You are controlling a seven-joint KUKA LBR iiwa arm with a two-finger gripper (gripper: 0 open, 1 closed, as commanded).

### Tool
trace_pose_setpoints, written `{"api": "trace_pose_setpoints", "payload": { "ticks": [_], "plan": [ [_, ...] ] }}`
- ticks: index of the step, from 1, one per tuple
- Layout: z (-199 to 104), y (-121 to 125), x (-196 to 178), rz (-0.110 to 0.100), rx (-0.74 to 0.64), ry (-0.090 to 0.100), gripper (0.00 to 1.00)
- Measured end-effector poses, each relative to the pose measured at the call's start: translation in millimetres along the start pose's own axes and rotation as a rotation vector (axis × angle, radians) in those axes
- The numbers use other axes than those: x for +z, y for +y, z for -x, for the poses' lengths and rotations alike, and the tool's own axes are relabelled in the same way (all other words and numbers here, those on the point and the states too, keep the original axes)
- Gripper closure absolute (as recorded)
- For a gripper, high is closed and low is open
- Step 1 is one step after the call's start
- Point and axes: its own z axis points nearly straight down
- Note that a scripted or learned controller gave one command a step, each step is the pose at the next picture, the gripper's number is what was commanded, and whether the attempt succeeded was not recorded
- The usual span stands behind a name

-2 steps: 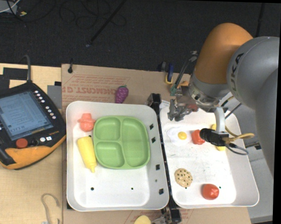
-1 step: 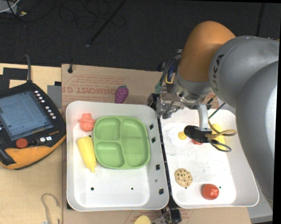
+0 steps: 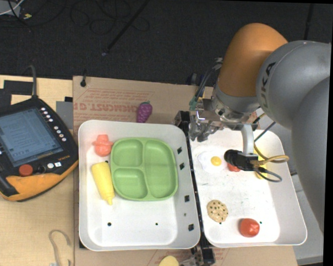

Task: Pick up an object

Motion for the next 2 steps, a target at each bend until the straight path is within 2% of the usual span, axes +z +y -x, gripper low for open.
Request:
{"api": "trace_pose_setpoints", "payload": {
  "ticks": [1,2],
  "plan": [
    [-2,6,0,0.000,-0.003,-0.001,1.00],
    [-4,-2,16,-0.004,0.000,-0.001,1.00]
  ]
}}
